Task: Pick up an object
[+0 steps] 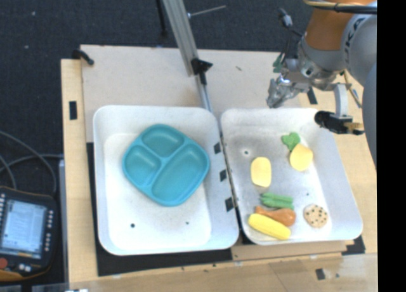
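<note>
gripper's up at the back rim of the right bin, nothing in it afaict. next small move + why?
Probably bring the gripper forward over the right bin and stop above the yellow piece with the green top. The gripper sits at the bin's far rim with nothing between its fingers, while that piece is the nearest item and lies apart from the others, so it looks like the easiest target.

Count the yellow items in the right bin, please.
3. A pale yellow block near the bin's middle, a yellow fruit with a green top toward the far right, and a corn cob at the near edge.

High slanted view over both bins
</note>
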`<state>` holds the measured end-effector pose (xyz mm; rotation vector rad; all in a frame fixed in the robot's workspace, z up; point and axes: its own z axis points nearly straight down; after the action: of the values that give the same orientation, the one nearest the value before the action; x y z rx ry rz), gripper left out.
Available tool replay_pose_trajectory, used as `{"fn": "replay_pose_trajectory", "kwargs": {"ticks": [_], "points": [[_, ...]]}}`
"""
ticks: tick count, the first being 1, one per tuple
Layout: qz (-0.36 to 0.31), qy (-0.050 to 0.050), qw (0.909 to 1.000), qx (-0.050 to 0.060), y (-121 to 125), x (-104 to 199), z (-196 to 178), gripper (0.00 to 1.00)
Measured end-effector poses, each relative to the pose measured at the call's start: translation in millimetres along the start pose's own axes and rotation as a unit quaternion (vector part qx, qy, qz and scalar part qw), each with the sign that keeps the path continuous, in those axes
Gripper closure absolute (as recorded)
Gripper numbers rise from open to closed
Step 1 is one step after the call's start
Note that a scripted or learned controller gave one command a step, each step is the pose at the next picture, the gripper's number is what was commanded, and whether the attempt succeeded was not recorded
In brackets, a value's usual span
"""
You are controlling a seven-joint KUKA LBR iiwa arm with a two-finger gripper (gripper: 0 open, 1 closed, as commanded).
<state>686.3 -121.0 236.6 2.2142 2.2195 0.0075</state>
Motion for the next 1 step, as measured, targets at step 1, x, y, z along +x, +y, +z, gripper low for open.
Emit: {"fn": "replay_pose_trajectory", "kwargs": {"ticks": [1], "points": [[-0.001,0.000,1.0000,0.002,1.0,-1.1,-20.0,1.00]]}}
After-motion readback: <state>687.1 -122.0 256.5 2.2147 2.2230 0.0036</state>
